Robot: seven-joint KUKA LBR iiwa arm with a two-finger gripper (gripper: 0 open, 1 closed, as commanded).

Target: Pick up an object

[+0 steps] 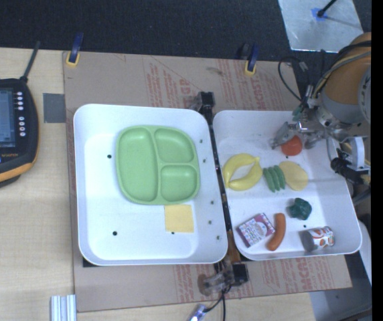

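Nearest the front edge of the right bin (352, 206) a small carton (319, 239) lies on its side, orange and white, boxy and glossy. Just left of it a smooth orange-red sausage (276, 231) leans against a flat pink packet (255, 229) with printed faces. A little further back sits a knobbly dark green lump (300, 208), like a plastic broccoli head.

In the left bin (88, 179), a thin yellow square (179, 218), flat as a cheese slice, lies just in front of a pale green plate (157, 164) with rounded corners and three moulded compartments.

Back in the right bin, mid-depth, a curled yellow banana (242, 172) rests beside a ribbed green pod (273, 178), which touches a rounded pale yellow lump (293, 175).

Further still, near the bin's back right corner, the gripper (292, 141) is down at a small round red-orange ball (292, 146), like a toy tomato. Its metal fingers sit on either side of the ball and look closed against it, though the ball rests at bin level. The grey arm (349, 89) with its orange band rises behind, cables looping around it.

Both bins are smooth white plastic on brown cardboard (144, 79).
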